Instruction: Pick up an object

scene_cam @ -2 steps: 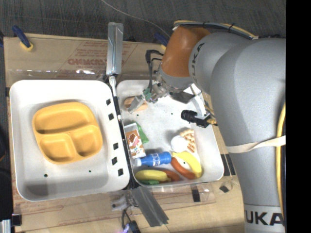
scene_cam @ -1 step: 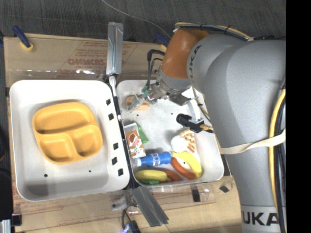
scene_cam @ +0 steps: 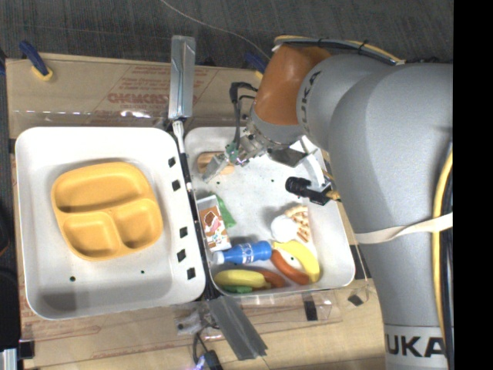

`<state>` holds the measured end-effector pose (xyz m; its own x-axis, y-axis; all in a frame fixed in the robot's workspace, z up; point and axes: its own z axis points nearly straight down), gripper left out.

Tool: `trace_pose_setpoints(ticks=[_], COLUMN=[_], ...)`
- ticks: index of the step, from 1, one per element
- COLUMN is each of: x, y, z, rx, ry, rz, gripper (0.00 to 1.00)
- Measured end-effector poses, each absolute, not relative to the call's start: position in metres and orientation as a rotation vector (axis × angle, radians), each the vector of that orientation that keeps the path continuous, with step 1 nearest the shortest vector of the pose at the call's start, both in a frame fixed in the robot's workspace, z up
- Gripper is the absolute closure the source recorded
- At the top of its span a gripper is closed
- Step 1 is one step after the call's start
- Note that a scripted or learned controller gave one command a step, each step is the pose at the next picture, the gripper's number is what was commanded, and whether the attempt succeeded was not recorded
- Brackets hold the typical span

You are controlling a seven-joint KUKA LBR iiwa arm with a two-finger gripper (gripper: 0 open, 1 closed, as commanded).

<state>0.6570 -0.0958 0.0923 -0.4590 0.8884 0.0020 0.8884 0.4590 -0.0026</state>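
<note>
Camera view — smooth yellow three-compartment tray (scene_cam: 106, 208), glossy.

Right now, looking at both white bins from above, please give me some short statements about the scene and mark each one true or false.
1. The yellow divided tray lies in the left bin. True.
2. The blue bottle lies in the left bin. False: it lies in the right bin, near its front edge.
3. The gripper is over the far part of the right bin. True.
4. The arm reaches over the left bin. False: it is above the right bin.
5. The yellow banana is at the front of the right bin. True.
</note>
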Motion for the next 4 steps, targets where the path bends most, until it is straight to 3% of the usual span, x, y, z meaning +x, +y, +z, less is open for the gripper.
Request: trace_pose_setpoints(ticks=[1, 2, 3, 4], x=[0.657, 0.657, 0.657, 0.6], y=[-0.096, -0.106, -0.1, -0.099], z=[0.092, 0.093, 0.092, 0.092], rx=[-1.48, -1.747, -1.243, -0.726], ry=[-2.766, -2.612, -2.884, -3.057], rz=[0.002, 0.0, 0.001, 0.0], gripper=[0.0, 0.0, 0.0, 0.0])
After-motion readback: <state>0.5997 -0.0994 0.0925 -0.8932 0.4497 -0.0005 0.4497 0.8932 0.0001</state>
